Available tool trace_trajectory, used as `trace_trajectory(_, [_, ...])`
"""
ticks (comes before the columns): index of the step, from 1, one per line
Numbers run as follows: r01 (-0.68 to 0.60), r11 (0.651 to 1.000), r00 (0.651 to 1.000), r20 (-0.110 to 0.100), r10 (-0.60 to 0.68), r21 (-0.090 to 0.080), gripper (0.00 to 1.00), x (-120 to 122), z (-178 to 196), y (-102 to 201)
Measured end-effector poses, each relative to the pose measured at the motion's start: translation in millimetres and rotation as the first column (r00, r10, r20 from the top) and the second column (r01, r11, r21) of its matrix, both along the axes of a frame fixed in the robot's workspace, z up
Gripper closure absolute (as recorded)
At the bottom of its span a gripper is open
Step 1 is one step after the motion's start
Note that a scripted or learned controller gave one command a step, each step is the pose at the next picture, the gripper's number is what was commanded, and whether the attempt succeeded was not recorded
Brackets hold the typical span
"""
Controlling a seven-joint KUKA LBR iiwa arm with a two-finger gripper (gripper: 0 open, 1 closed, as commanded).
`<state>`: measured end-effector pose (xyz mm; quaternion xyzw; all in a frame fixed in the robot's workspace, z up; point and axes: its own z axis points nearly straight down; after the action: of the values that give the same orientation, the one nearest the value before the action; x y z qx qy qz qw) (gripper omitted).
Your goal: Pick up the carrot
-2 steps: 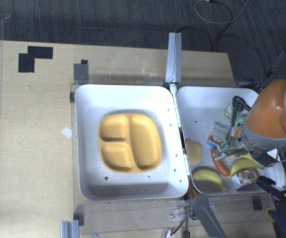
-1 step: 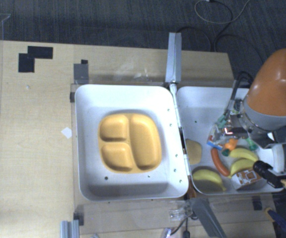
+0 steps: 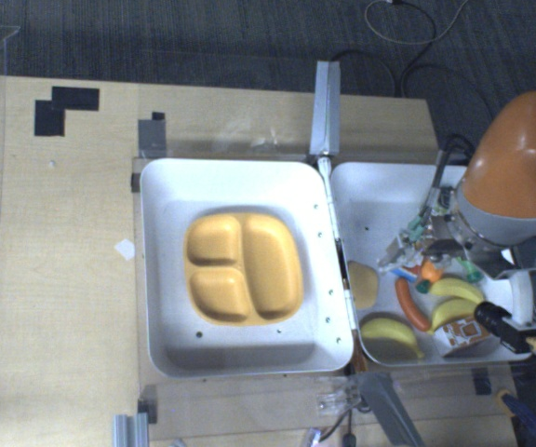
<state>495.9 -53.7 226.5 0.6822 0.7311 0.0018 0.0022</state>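
Orange-banded arm (image 3: 519, 166) poises its gripper (image 3: 423, 252), finger state unclear, over the carrot (image 3: 429, 272); descend straight, avoiding the six-o'clock banana (image 3: 456, 291).

The grey-and-orange arm (image 3: 515, 170) is cut off at the right edge and hides the right bin's (image 3: 380, 194) far right side, while beneath it the pincer (image 3: 433, 250) is too cluttered and small to read.
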Motion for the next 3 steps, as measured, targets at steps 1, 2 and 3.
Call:
trace_trajectory(1, [0.015, 1.000, 1.000, -0.002, -0.015, 0.000, 0.00, 1, -26, -66])
trace_trajectory(2, [0.008, 1.000, 1.000, 0.002, -0.008, -0.001, 1.00, 3, -15, -65])
trace_trajectory(3, [0.354, 0.935, 0.935, 0.013, -0.354, 0.006, 1.00, 38, -126, -48])
